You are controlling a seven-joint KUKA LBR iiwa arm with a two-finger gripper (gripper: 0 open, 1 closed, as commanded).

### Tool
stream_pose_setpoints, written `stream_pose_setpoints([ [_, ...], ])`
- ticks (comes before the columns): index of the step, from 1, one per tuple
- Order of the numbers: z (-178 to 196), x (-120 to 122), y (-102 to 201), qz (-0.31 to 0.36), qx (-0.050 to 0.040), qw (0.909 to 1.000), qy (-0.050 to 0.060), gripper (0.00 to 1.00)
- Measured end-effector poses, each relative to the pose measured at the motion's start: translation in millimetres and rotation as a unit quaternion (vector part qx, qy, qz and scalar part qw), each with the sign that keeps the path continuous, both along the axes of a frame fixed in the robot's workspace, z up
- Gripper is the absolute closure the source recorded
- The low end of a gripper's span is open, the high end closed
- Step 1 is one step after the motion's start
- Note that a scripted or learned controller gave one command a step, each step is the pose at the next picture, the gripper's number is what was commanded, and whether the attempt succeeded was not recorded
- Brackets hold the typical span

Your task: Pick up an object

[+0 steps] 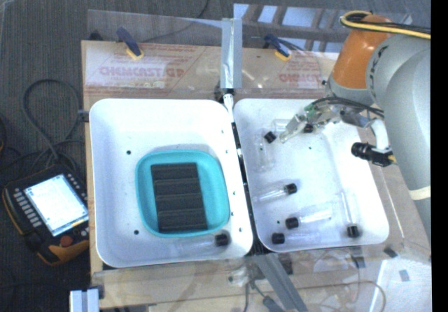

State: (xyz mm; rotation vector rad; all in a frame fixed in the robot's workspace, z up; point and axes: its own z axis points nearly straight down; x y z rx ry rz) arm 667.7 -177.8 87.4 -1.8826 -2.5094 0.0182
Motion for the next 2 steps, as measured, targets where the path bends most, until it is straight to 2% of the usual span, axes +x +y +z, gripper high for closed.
stream_pose_setpoints([
  [1, 3, -3, -1, 0.002, -0.0012, 1.0000, 0.009, 1.00],
  [2, 136, -18, 69, -0.009, 0.0029, 0.9999, -0.006, 1.00],
])
